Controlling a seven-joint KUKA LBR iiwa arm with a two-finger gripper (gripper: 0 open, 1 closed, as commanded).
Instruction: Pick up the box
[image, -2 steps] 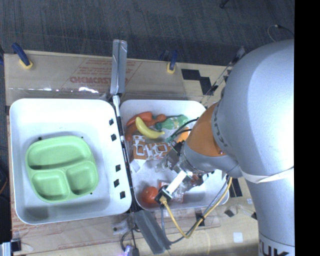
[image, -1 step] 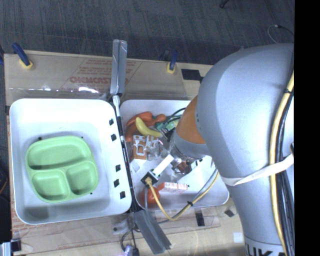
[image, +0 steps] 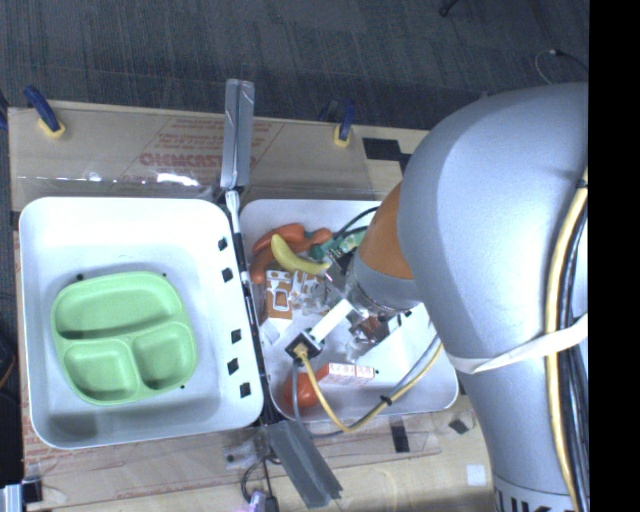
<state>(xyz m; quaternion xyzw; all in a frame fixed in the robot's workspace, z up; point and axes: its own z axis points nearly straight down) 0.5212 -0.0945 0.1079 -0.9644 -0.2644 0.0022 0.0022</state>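
The grey arm (image: 500, 250) looms nearest, covering the right bin (image: 262, 222); its gripper (image: 345, 325) hangs over the box (image: 288, 293), jaw state untellable. The box's print is unreadable; a banana (image: 293, 256) lies beside it.

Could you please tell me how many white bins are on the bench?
2: the left bin holds a green tray; the right bin sits partly under the arm.

Arm's gripper (image: 345, 335) is down in the right bin (image: 420, 395) near a banana (image: 292, 258); green divided tray (image: 122, 336) sits in the left bin (image: 60, 225).
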